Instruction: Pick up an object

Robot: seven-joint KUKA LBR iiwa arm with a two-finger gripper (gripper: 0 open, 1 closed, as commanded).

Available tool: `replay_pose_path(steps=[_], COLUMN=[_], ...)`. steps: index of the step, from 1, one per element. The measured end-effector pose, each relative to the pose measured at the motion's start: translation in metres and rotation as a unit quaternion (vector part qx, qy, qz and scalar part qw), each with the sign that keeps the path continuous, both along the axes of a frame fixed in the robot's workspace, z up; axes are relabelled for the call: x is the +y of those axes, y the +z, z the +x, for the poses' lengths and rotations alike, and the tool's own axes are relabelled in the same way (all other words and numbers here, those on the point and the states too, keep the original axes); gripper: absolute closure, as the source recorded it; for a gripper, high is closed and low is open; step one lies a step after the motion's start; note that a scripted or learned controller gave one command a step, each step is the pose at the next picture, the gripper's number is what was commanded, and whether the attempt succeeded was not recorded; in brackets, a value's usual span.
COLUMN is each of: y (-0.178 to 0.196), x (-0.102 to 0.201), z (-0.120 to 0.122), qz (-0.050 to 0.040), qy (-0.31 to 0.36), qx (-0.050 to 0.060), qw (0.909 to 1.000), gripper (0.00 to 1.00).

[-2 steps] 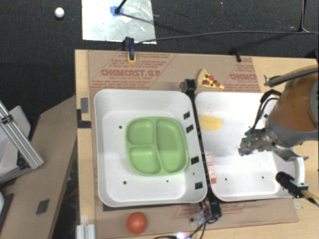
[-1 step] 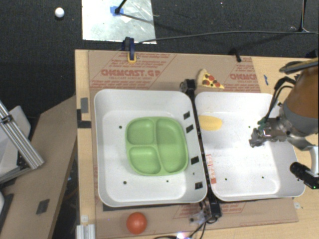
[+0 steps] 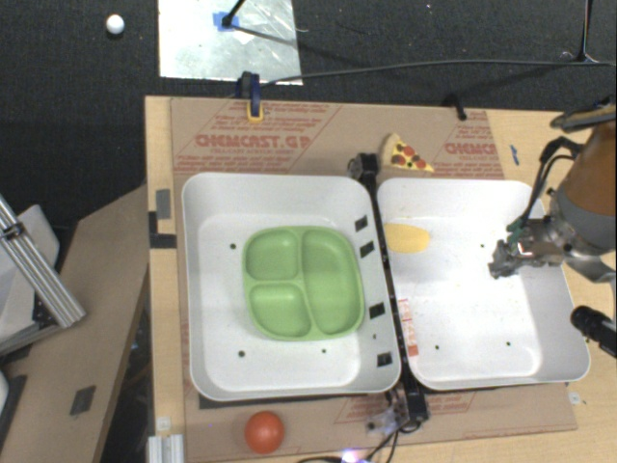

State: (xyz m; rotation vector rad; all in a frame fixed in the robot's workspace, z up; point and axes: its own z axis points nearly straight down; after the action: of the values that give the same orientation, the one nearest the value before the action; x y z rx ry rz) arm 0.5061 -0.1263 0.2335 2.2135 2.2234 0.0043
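Still to do: the pick itself, as I judge it; nothing is lifted yet.
Object: a flat pale-yellow oval piece [image 3: 407,238] lies loose at ten o'clock in the right white shallow bin [image 3: 482,355], by its left wall.
Pincer: the grey metal pincer [image 3: 508,258] hangs at three o'clock of that bin, well apart from the yellow piece; nothing sits between its tips, and I cannot tell its spread.
Left bin: the other white bin [image 3: 212,258] holds a green divided plastic plate [image 3: 303,283].
Desk: a toy pizza slice [image 3: 406,154] at twelve o'clock, a red-orange ball [image 3: 263,431] at seven.
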Motion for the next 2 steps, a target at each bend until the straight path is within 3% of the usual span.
replay_pose_path(steps=[2], y=[-0.004], x=[0.103], z=[0.039], qz=[0.0014], qy=[0.003], qx=[0.001], qw=[1.0000], gripper=[1.00])
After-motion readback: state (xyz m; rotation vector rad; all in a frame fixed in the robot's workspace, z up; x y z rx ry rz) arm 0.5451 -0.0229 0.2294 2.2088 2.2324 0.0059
